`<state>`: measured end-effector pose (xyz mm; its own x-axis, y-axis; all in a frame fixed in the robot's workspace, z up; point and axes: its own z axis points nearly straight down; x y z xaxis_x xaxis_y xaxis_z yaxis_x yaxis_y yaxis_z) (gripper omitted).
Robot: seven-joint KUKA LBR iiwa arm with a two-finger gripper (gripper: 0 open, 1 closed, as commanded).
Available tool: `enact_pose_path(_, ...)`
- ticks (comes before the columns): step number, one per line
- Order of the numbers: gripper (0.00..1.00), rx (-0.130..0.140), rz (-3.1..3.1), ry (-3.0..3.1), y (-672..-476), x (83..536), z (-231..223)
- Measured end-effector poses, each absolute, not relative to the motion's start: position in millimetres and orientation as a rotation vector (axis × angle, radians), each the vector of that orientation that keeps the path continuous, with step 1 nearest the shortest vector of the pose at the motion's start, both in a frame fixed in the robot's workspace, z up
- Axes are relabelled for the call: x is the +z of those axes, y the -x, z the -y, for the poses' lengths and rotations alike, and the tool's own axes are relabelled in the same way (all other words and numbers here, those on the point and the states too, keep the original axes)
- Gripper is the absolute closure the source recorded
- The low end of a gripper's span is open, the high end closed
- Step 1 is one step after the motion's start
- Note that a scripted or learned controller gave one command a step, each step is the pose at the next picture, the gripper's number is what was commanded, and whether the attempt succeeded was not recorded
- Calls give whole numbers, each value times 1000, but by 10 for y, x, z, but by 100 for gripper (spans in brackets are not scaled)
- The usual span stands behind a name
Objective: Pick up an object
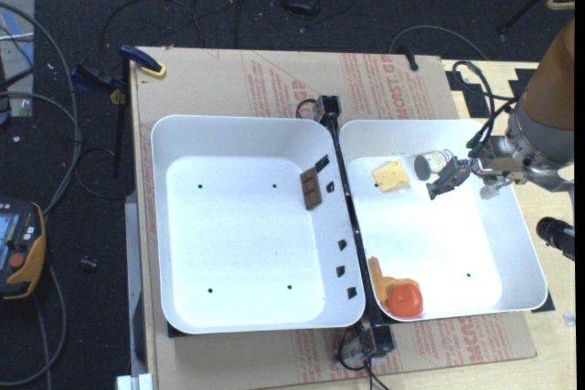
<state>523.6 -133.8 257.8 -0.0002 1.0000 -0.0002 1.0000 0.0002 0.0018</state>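
Two shallow white bins sit side by side on the bench. The right bin (512, 224) serves as landmark. Inside it, toward its far left corner, lies one pale yellow block (392, 175), like a wedge of cheese. Just beside that block, further along the far wall, lies one small grey cylinder (430, 164) with a light end. In the bin's near left corner rests one red tomato-like ball (405, 298), touching one orange stick (376, 274) that runs along the left wall. The gripper (446, 179) hangs above the bin's far part, next to the grey cylinder; its dark fingers look narrow with nothing visibly between them. The left bin (174, 196) holds one brown bar (311, 189) near the shared wall
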Motion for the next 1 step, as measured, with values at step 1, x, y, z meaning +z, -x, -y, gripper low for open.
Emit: enact_pose_path(1,0,3,-2221,-2219,-5052,2895,1188)
